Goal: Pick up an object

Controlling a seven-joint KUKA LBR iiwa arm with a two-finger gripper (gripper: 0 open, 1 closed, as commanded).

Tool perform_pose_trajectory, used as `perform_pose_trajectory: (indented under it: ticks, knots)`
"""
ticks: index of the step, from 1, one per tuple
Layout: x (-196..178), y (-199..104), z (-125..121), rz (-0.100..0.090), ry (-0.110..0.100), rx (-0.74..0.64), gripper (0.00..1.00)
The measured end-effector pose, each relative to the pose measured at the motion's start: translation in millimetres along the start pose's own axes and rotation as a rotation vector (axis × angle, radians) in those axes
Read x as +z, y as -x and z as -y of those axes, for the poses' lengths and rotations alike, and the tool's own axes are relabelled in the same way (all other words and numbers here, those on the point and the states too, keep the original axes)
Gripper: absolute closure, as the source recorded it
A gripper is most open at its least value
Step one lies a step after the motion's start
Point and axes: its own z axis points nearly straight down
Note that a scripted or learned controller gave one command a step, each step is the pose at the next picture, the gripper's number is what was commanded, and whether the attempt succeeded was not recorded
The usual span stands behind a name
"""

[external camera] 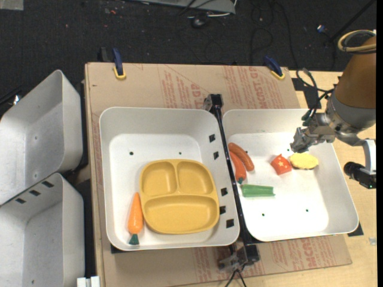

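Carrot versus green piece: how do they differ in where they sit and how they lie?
The carrot lies in the left bin, beside the yellow divided plate; the green piece lies in the right bin, nearer the gripper. The carrot is orange with a dark green end and points nearly up-down in the view; the green piece is one colour and lies across it. The carrot tapers; the green piece looks flatter. Both rest loose on a bin floor, ungripped.
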Motion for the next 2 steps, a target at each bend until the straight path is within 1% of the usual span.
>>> perform_pose_trajectory:
  ticks: [1, 2]
  knots:
    - [-53.7, 0.3, -2.0, 0.0, 0.0, 0.001, 1.0]
    - [-40.2, -48.2, 2.0, -0.004, -0.008, -0.003, 1.0]
